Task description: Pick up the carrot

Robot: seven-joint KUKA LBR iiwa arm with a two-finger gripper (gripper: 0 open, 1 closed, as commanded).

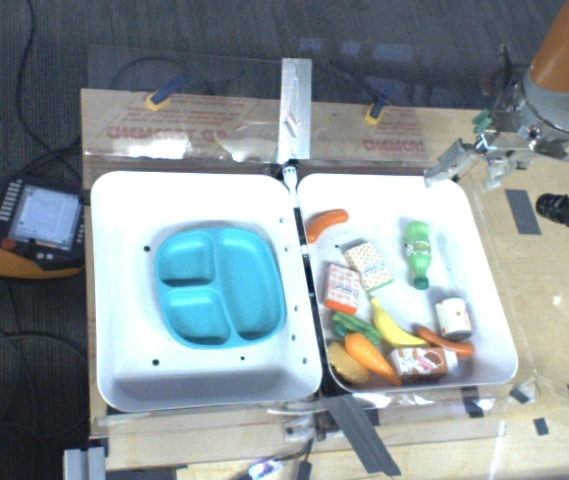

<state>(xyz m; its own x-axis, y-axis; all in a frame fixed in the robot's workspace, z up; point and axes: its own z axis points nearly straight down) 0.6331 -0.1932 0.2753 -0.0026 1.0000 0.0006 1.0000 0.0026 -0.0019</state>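
Though crowded, carrot (368, 354) (green end hidden)

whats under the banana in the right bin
The banana lies over the carrot's green top and partly over a red box. What lies beneath its middle is covered.

Blue divided tray (219, 286) in left bin (124, 368), green bottle (418, 252), banana (392, 326)
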